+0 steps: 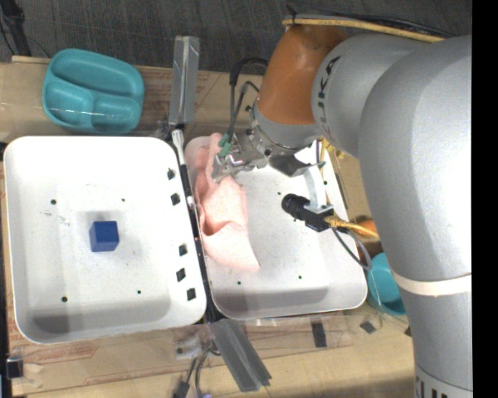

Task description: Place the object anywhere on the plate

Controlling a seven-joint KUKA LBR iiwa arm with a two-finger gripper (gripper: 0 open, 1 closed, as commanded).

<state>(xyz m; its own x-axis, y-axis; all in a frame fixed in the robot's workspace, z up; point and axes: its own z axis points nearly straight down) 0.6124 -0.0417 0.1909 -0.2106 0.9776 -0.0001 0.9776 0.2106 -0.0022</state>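
Camera view: one blue cube, one pink plate.

Blue cube in left white bin; teal divided tray on the bench.

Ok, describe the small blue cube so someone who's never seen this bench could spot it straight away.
Of the two shallow white bins, take the left white bin, away from the grey arm. The small blue cube sits alone on its floor, left of centre. Unlike the soft pink cloth next door, it's hard-edged and dark blue.
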